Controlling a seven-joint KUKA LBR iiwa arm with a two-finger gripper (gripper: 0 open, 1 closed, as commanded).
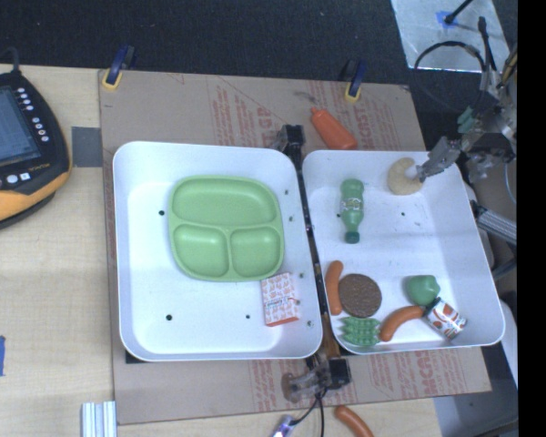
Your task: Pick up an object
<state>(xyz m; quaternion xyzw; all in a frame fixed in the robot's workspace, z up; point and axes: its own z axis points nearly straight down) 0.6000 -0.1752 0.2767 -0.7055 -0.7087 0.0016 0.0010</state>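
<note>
arm: grey metal, seen at the view's right edge | wrist: cluster of grey and dark parts with a small teal-green piece | cables: thin black leads looping above the wrist | pincer (430, 167): slim grey fingers, dark at the tip | markings: too small to read

At the upper right of the frame, the grey robot arm (491, 121) is cut off by the picture's right side, and its small two-finger gripper (434, 164) is too blurred to read. At the left edge, a black and orange handheld control tablet (18, 153) is cropped. An orange sausage-shaped toy (355, 420) is clipped at the bottom edge.
</note>
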